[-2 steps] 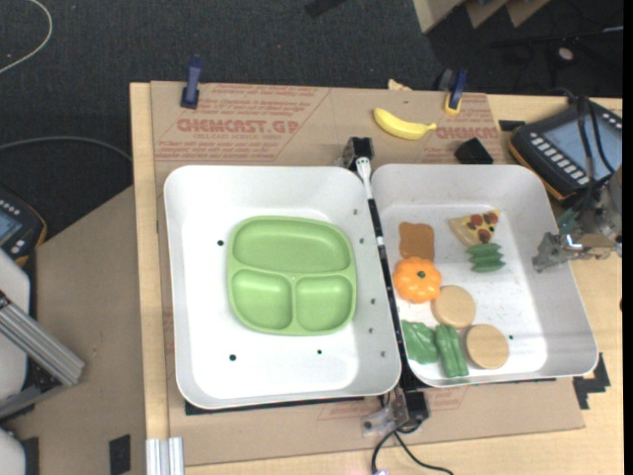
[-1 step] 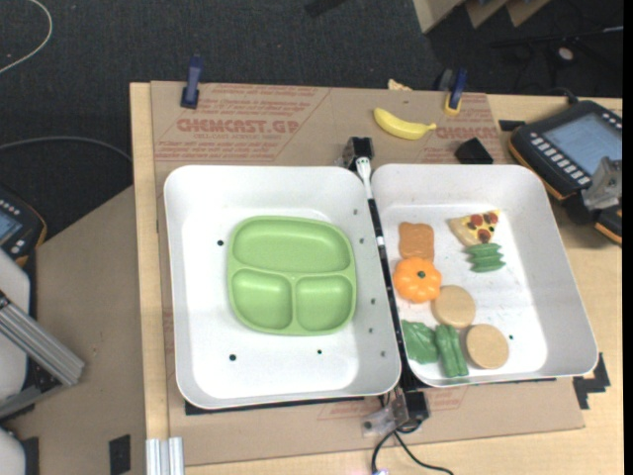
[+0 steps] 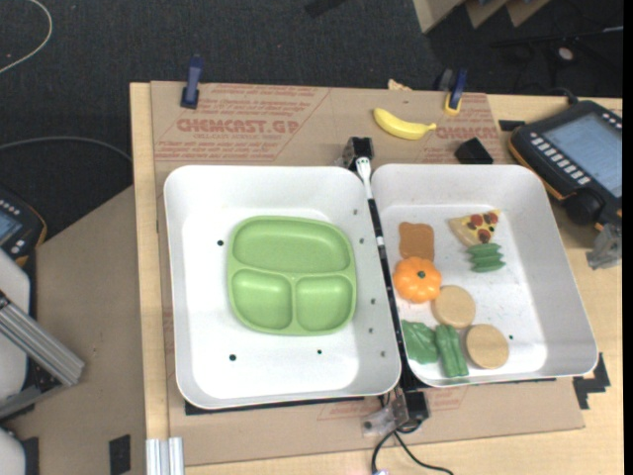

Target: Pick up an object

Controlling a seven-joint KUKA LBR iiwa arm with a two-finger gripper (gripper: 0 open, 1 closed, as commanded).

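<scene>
Camera view, looking down on the counter (image 3: 247,127): left bin (image 3: 198,216) with a green divided plate (image 3: 292,275) lying flat in its middle, right bin (image 3: 534,265) with the things to pick. Near that bin's left wall, a brown toast slice (image 3: 416,239), an orange pumpkin (image 3: 416,280) just below it, two tan discs (image 3: 455,306) and green vegetables (image 3: 436,347); further right, a pizza slice (image 3: 476,228) above a green pod (image 3: 486,257). Behind the bins, a banana (image 3: 403,124) (on the counter itself); state of the tool impossible to tell.

cam 1 | fixed overhead, slanted | frames 2 bins (image 3: 188,265) (whole bench (image 3: 158,146))
</scene>
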